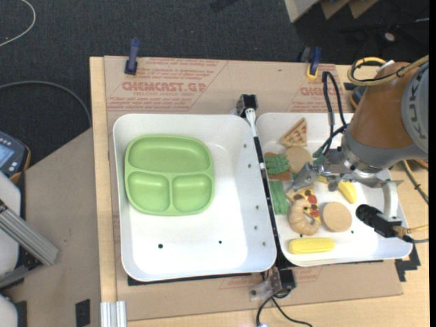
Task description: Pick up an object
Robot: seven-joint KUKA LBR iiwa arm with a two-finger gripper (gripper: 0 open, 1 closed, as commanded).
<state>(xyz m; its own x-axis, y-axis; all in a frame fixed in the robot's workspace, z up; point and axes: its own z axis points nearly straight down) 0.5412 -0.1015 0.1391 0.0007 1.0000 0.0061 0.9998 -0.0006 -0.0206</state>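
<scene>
My gripper [306,177] hangs over the middle of the right bin [402,249], reaching in from the right on the grey and orange arm. Toy food lies around it. A green leafy piece [275,164] and a round tan cookie [298,157] sit just to its left. A flat piece with red dots [308,197] and a knobbly bread roll [303,221] lie below it. A yellow banana piece [347,192] is to its right. I see nothing held in the gripper.
A pizza slice [295,133] lies at the right bin's far edge, with a tan disc [336,216] and a corn cob [311,246] near its front. A green divided plate [169,175] rests in the left bin [204,251].
</scene>
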